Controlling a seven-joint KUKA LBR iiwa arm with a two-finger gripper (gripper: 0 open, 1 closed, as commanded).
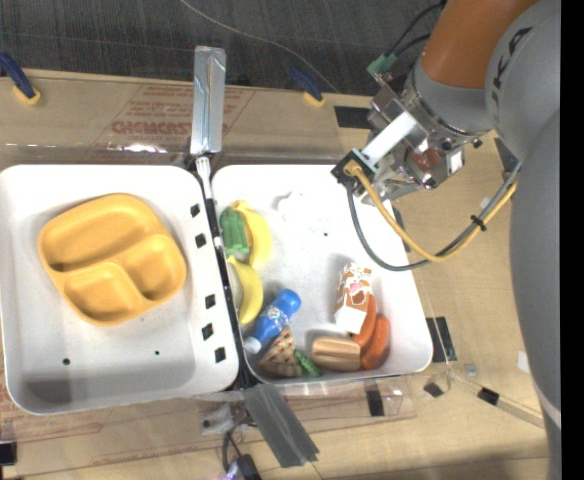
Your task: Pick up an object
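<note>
The scene was evenly and fairly brightly lit from overhead, with no hard highlights. The two white bins (pixel 302 193) came close to washing out, their floors pale and nearly featureless, while soft grey shadow pooled along the left bin's lower left corner. The yellow tray (pixel 112 258) showed only a gentle sheen on its rim. The dark surface along the top stayed dim. Focus was moderate: labels on the cardboard (pixel 152 113) read blurry, and the arm (pixel 502 58) looked slightly soft.
</note>
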